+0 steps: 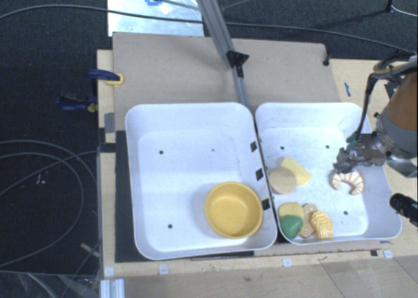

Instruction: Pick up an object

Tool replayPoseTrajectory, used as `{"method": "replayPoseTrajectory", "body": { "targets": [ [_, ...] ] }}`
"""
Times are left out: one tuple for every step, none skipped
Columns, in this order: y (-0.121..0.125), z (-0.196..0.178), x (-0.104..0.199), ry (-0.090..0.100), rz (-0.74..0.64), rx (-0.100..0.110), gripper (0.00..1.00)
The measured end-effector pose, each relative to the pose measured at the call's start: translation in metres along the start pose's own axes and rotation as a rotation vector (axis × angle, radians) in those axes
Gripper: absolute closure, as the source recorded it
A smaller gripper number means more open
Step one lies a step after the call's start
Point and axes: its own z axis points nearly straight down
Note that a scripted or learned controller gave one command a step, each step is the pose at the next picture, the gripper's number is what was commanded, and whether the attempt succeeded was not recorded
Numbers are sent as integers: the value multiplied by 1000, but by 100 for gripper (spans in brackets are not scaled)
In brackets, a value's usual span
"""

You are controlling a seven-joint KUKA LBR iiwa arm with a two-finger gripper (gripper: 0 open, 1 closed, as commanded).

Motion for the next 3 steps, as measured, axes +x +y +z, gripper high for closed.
{"method": "replayPoseTrajectory", "body": {
  "targets": [
    [-7, -7, 53, 4, -6, 5, 100],
    [-7, 7, 108, 4, -6, 6, 100],
    [-13, 8, 153, 4, -6, 7, 100]
  ]
}}
